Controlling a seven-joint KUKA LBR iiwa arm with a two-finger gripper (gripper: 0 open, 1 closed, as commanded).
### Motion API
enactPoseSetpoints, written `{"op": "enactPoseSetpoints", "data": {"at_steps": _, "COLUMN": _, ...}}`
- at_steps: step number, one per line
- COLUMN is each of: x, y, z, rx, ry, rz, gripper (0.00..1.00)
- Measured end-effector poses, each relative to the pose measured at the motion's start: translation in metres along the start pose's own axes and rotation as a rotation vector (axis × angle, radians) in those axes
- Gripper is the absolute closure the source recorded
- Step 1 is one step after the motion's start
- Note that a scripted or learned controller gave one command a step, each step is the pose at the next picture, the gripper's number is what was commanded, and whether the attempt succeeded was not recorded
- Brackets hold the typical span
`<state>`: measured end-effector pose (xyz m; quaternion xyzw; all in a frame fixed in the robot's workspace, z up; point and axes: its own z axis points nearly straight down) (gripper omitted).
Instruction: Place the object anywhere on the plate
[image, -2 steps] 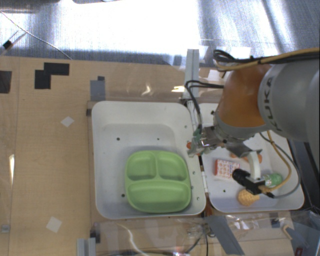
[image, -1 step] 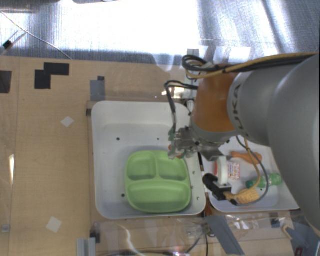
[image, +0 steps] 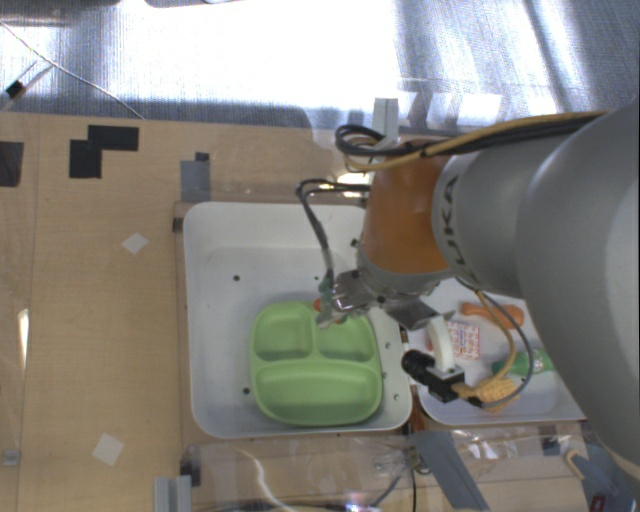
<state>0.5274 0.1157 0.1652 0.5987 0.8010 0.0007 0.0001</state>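
Green sectioned plate (image: 315, 365) in the left white bin (image: 215, 300), my gripper (image: 330, 310) over the plate's upper rim, whether it holds anything I cannot tell, packaged items (image: 470, 340) in the right bin (image: 545, 405) beneath my arm (image: 480, 200).

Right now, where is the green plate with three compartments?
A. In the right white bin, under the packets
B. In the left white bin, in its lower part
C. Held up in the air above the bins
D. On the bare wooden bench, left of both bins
B: the green plate lies flat on the floor of the left white bin, toward its lower edge in the camera view, while the arm reaches over it from the right.
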Motion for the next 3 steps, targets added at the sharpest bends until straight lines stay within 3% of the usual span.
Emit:
{"op": "enactPoseSetpoints", "data": {"at_steps": 1, "x": -0.071, "y": 0.066, "z": -0.021, "rx": -0.004, "ry": -0.002, "rz": -0.115, "gripper": 1.0}}
{"op": "enactPoseSetpoints", "data": {"at_steps": 2, "x": -0.015, "y": -0.003, "z": -0.05, "rx": -0.003, "ry": -0.001, "rz": -0.418, "gripper": 1.0}}
{"op": "enactPoseSetpoints", "data": {"at_steps": 3, "x": -0.016, "y": -0.003, "z": -0.05, "rx": -0.003, "ry": -0.001, "rz": -0.417, "gripper": 0.0}}
